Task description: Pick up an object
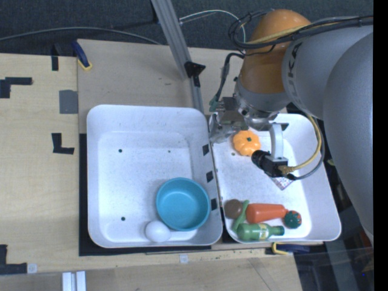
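Observation:
My gripper hangs over the far left corner of the right bin, by the wall shared with the left bin. A small orange pumpkin lies just to the gripper's right, partly under the wrist. Along the right bin's near edge lie a carrot, a green bottle, a brown lump and a small teal ball. In the left bin, a blue bowl sits at the near right, with a white egg touching its near left side.
A grey metal pole slants down from the top to the bins' far edge. Cables and a black connector hang from the wrist over the right bin. The big grey arm covers the right side.

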Tool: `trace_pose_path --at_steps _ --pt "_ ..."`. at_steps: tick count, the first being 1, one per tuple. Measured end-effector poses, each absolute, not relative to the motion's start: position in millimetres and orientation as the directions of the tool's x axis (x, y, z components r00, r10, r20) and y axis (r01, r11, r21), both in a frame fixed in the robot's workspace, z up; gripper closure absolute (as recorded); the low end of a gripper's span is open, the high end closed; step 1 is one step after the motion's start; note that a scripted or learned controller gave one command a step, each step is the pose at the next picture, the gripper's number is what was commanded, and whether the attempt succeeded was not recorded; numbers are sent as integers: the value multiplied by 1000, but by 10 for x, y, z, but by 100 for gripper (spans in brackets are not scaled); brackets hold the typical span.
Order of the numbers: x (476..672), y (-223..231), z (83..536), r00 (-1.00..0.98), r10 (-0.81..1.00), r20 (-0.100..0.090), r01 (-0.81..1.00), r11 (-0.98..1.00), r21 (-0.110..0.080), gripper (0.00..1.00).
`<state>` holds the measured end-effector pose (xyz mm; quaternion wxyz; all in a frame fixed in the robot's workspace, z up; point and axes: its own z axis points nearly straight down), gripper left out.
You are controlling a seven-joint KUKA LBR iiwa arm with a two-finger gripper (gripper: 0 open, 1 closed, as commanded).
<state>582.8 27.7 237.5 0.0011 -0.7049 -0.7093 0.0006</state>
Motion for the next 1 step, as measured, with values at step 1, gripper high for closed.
trace_pose_path --at_steps 1 --pt "5966 707 2292 -5 1000 0 1000 5 -2 100"
